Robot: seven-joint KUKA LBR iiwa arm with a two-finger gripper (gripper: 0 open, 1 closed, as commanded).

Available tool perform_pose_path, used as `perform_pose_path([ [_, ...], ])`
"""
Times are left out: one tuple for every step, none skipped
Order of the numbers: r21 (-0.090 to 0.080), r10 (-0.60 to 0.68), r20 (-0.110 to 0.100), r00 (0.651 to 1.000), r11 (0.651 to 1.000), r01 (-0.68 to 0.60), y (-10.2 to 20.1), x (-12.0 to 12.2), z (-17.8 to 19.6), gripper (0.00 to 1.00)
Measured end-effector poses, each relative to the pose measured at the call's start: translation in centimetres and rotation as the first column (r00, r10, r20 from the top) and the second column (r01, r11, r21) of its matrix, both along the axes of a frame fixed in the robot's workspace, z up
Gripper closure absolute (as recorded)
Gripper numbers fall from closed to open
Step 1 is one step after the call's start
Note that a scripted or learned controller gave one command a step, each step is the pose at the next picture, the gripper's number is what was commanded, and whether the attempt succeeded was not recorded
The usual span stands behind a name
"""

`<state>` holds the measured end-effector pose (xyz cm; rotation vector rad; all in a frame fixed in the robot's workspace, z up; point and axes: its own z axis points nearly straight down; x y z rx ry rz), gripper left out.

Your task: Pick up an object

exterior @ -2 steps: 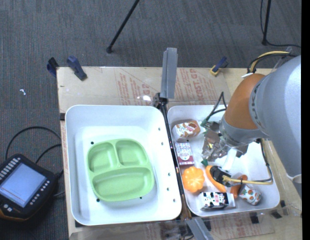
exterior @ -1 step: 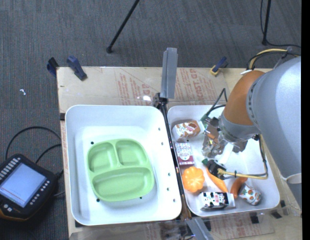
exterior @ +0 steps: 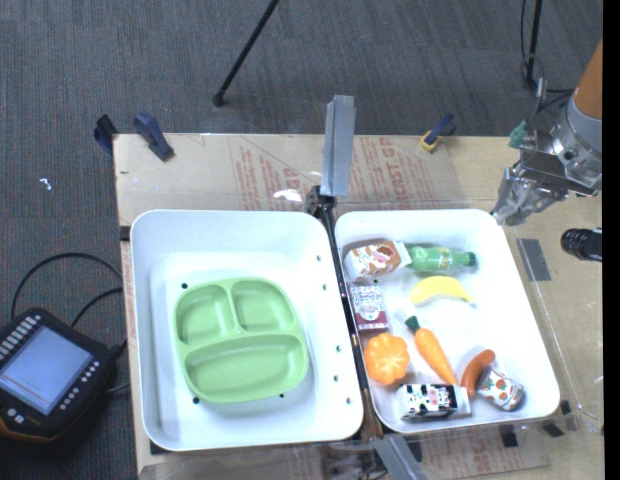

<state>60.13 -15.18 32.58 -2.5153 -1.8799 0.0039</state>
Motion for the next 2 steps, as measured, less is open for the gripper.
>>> perform_pose_path([
  [0.001,0.102,-0.002,0.995,0.995,-0.102,0.6,0.5,-1.7,1.0],
  [0.001,0.361,0.001,0.933,0.933,-0.361,-0.6,4.4,3.8,1.0],
])
